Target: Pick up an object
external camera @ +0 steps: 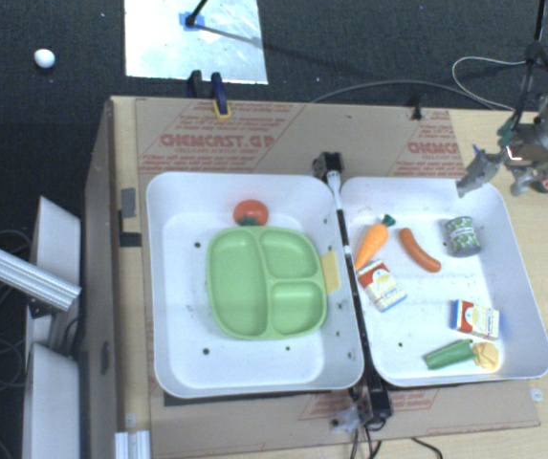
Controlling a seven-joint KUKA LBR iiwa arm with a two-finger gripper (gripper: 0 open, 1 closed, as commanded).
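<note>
While the pincer (474,172) hovers at the frame's upper right, above the right bin's (517,285) corner, its opening cannot be told; carrot (373,242) and sausage (420,251) lie below.

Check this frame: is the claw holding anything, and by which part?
Nothing is held. The claw hangs above the right bin's far corner, with no object between its fingers.
</note>
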